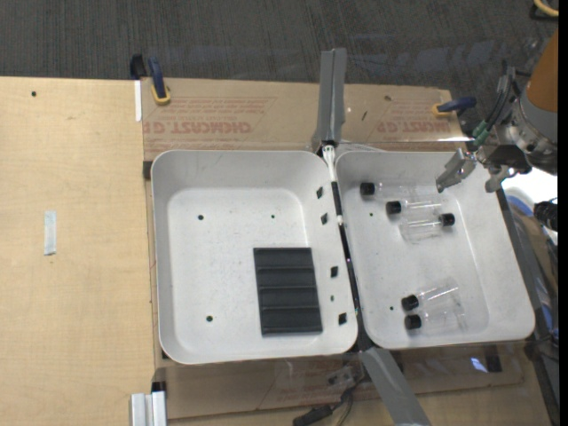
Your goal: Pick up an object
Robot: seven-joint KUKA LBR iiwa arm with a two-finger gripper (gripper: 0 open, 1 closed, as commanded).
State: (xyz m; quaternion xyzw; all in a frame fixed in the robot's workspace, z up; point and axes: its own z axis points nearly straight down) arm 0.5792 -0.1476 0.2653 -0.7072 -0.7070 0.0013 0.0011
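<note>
Left shallow white plastic bin point(177, 238): one black ribbed rectangular block point(288, 290), lying flat toward the near right part of the floor. Right shallow white plastic bin point(510, 264): five clear plastic vials with black caps; three in the far half point(417, 209), two near the front edge point(433, 306). Two-finger gripper point(475, 174): at the far right corner of the right bin, above the rim, fingers spread apart, nothing between them; apart from the vials

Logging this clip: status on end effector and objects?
End effector at right bin's upper right corner, holding nothing. Clear black-capped vials untouched. Nothing in the way.
</note>
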